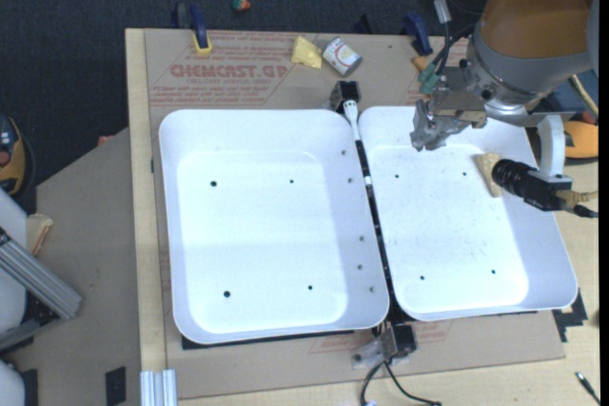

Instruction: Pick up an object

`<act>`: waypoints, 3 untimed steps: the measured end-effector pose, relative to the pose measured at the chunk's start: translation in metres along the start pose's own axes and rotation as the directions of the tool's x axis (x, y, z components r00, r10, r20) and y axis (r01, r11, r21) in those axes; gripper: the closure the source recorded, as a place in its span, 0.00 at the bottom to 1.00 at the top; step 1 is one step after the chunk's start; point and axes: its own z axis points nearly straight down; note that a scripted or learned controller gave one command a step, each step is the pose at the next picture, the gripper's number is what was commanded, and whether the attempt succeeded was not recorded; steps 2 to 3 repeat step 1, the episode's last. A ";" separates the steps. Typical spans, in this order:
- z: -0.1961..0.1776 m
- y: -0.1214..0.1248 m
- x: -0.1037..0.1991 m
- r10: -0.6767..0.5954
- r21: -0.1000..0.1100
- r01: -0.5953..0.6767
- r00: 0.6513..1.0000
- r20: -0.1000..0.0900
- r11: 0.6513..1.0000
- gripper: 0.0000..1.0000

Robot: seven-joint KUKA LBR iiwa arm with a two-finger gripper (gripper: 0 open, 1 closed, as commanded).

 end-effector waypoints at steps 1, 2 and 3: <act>-0.153 -0.022 0.024 0.010 -0.025 -0.010 1.000 0.003 1.000 1.00; -0.153 -0.022 0.024 0.010 -0.025 -0.010 1.000 0.003 1.000 1.00; -0.153 -0.022 0.024 0.010 -0.025 -0.010 1.000 0.003 1.000 1.00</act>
